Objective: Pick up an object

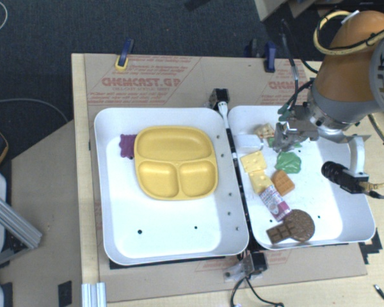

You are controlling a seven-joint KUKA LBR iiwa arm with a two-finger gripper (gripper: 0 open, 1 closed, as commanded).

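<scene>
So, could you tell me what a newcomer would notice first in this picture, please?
Probably the yellow divided tray, which lies in the left bin with a small purple thing at its left edge. Next comes the grey and orange arm reaching in from the right, its gripper over the right bin, just above a green piece among scattered toy food.

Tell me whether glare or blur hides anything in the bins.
Camera view: light is even, and the white bins show little glare; the yellow tray has soft highlights; the small items look soft and low in detail; the tool sits in the arm's shadow.
</scene>
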